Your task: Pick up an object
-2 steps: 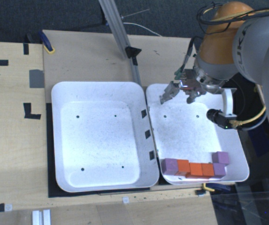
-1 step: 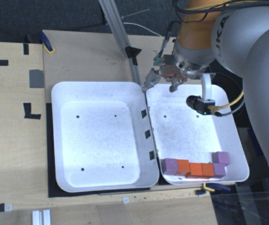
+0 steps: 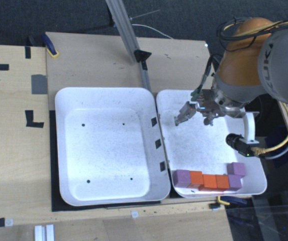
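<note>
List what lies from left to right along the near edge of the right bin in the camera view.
purple block → orange block → second orange block → stacked purple blocks, all in a row inside the right bin. The end effector hangs farther back, above that bin.

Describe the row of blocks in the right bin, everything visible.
The row of blocks lies along the near wall of the right bin, packed edge to edge. Purple block at the left end, two orange blocks in the middle, two purple ones at the right end, one behind the other. They look like matte cubes, flat on the floor. The gripper hangs apart, toward the bin's far end.
</note>
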